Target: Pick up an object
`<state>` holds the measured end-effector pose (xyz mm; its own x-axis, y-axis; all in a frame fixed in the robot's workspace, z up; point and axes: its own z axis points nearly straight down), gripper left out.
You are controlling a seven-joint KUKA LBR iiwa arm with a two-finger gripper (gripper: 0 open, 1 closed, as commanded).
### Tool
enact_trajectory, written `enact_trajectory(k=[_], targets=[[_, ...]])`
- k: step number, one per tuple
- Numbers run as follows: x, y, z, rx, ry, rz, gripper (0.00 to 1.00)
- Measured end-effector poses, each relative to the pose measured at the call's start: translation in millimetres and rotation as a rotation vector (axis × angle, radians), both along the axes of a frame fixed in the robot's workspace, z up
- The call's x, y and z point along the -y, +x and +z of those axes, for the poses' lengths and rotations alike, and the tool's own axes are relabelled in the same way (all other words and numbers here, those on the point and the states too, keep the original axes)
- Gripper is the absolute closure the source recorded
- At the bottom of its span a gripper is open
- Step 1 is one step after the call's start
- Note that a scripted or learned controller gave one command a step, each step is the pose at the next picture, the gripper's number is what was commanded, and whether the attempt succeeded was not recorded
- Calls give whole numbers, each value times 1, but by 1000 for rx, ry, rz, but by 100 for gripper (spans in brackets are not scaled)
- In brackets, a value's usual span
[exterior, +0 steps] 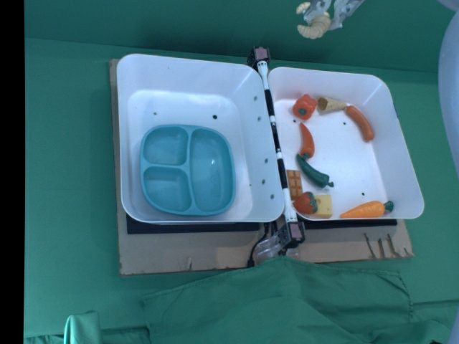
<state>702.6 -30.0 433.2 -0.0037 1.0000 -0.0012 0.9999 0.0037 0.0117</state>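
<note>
Above the right bin (404, 165), your gripper (323, 18) grasps a croissant (314, 27) between its fingers. Left bin (129, 113): one teal divided plate (187, 170).

No text, label, brand, number or sign can be read anywhere in the view.
</note>
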Motion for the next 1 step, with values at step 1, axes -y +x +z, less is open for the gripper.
enact_trajectory(k=[1], targets=[[-56, -5, 7, -4, 2, -1, 100]])
